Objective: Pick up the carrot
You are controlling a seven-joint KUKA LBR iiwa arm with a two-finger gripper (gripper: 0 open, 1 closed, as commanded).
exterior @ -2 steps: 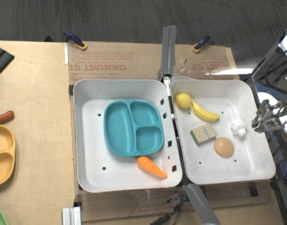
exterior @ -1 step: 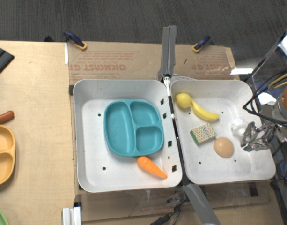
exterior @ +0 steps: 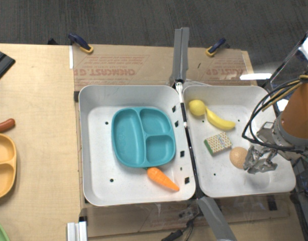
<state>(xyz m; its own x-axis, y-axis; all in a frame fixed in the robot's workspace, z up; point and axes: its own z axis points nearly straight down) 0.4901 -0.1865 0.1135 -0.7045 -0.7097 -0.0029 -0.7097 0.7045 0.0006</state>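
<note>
While the carrot (exterior: 163, 179) lies against the teal tray (exterior: 143, 136) in the left bin (exterior: 88, 149), the gripper (exterior: 259, 163) hovers over the right bin (exterior: 279, 185), its grasp state indeterminate.

**How Many Things Were There**

There were two white bins (exterior: 88, 134). There was one teal plate (exterior: 142, 136) with three parts. There was one carrot (exterior: 162, 179), one lemon (exterior: 196, 107), one banana (exterior: 219, 120) and one sponge (exterior: 217, 143). There was one round tan thing (exterior: 237, 157), maybe an egg. There were two clamps (exterior: 81, 42) at the back. There was one robot gripper (exterior: 260, 163).
</note>
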